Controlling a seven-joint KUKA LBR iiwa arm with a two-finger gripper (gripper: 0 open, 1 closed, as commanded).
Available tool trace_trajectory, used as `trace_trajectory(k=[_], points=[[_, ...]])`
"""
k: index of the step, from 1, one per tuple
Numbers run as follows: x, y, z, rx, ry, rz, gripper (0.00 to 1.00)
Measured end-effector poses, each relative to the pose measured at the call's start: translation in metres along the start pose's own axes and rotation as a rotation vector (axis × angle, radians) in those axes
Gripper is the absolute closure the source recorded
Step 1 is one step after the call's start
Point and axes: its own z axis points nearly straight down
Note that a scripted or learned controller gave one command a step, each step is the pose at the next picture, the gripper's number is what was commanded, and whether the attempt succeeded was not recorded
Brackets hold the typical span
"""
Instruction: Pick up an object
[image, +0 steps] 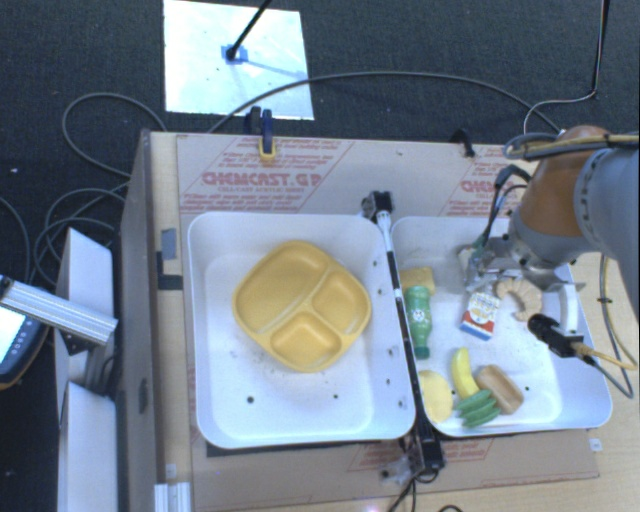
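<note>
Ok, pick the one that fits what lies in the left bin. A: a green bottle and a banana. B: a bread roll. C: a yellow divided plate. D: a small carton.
C: the yellow divided plate lies alone in the left bin, while the green bottle, banana and small carton are in the right bin.

Blue clamp (264, 124), loose cables (90, 105), foil sheet (236, 58)
</note>
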Motion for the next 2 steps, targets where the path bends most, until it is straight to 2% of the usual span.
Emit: trace_trajectory(k=[1,2], points=[[0.0,0.0,0.0,-0.001,0.0,0.0,0.0],[0.031,0.029,0.017,0.017,0.008,0.001,0.0]])
